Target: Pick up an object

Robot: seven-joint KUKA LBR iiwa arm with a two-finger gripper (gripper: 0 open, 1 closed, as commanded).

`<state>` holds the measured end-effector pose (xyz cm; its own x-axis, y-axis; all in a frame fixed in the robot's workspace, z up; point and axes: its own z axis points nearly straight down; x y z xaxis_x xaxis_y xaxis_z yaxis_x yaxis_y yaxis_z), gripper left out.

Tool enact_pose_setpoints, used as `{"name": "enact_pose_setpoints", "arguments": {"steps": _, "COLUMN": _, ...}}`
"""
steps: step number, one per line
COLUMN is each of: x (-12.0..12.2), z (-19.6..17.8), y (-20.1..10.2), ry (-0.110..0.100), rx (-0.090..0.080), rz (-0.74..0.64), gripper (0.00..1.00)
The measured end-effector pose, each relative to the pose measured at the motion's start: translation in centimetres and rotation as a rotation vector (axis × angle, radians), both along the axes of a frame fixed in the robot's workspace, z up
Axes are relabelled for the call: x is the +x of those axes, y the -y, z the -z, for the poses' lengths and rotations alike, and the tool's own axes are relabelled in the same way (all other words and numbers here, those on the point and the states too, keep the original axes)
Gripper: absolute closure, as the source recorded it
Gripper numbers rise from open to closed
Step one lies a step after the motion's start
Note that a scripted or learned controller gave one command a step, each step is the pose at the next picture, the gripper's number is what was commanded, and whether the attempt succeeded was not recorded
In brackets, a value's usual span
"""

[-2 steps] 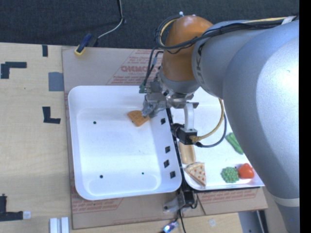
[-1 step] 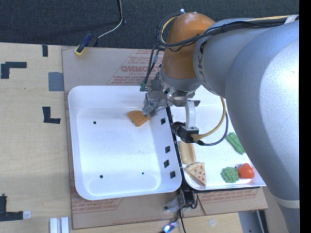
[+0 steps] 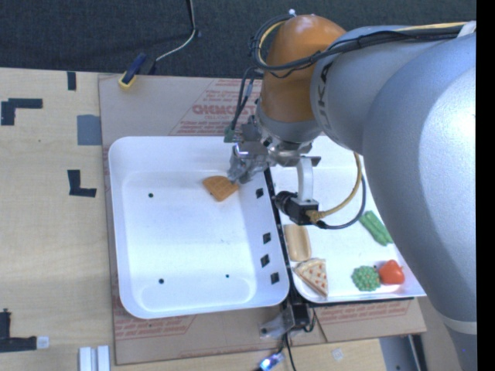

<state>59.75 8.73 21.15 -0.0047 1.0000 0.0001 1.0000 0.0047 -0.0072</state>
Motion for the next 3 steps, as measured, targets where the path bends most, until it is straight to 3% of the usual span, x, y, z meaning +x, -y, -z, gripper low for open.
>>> {"name": "enact_pose_setpoints", "arguments": {"steps": 3, "x": 0.0, "z": -2.8, "y": -0.2, "ry": -0.005, "rx": 0.000, "rz": -0.004, "gripper": 1.00}}
